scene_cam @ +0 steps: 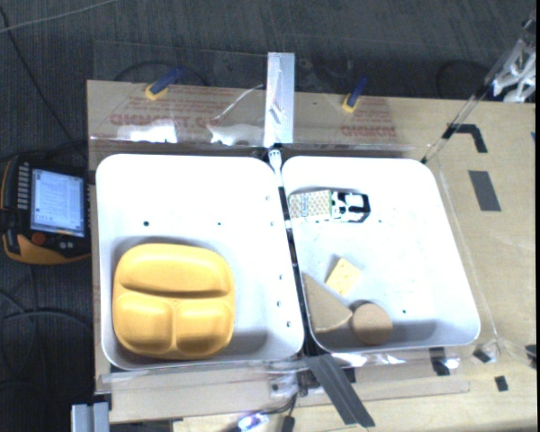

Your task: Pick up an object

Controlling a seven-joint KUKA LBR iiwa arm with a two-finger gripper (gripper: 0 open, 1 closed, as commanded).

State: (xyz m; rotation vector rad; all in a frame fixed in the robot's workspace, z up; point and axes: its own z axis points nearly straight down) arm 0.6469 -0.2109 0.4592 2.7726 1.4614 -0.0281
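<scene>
Jaws open or jaws shut? One cannot tell. Nothing has been picked up yet, so the whole job is still to do.

The divider is where the two white bins meet. On one side of it, low down, sits a big yellow plastic lump (fat and smooth, likely hard to pinch). On the other side, close by, lie a brown wedge, a small yellow block and a round brown cork. Higher up, near the divider, lies a flat spotted packet.
</scene>
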